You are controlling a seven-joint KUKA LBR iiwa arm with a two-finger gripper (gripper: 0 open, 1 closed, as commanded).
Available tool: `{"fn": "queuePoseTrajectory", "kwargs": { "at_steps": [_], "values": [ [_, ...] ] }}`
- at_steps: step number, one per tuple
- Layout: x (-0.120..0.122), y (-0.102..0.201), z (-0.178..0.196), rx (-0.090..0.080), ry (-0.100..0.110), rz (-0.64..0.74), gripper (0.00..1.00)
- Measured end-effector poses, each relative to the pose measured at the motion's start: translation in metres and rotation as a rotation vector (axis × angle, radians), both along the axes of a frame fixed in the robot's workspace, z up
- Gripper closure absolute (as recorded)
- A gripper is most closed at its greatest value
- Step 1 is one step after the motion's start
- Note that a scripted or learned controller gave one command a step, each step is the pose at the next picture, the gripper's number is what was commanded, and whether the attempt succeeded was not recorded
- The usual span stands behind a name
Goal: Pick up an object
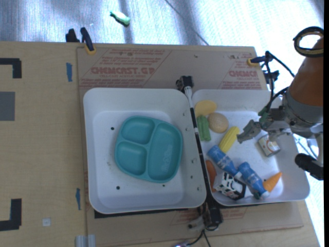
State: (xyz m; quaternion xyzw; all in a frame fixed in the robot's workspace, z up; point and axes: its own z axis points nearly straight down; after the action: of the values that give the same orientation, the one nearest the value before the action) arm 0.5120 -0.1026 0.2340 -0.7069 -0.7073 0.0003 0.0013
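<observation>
From my seat the bench (41, 153) fills most of the screen, with the left bin (97, 189) holding a teal divided plate (149, 148) laid flat near its middle, and the right bin (298, 189) packed with small toys, presumably heaped there so the program has plenty to aim at; the arm (308, 86) comes in from the right, its orange band above the wrist hanging over that right bin, which I take to mean the pick will be tried there; the gripper (255, 129) sits low over the bin's middle, its fingers looking slightly apart with nothing that I can see between them, though they are small and dark from here; just beside the tips lies the corn cob (229, 137), yellow, tilted, short and ridged, my best guess for the target since it is nearest; further along are two blue bottles (239, 170) lying on a slant, a yellow lemon-like piece (206, 107), a beige round piece (218, 122), a green pod (204, 128), a black-and-white toy (230, 185), an orange carrot (272, 180) and, smallest, a pale square block (269, 146) under the wrist.
</observation>
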Motion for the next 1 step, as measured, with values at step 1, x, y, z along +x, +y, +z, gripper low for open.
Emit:
{"fn": "queuePoseTrajectory", "kwargs": {
  "at_steps": [1],
  "values": [
    [0.0292, 0.0026, -0.1479, -0.001, -0.005, -0.266, 0.0]
  ]
}}
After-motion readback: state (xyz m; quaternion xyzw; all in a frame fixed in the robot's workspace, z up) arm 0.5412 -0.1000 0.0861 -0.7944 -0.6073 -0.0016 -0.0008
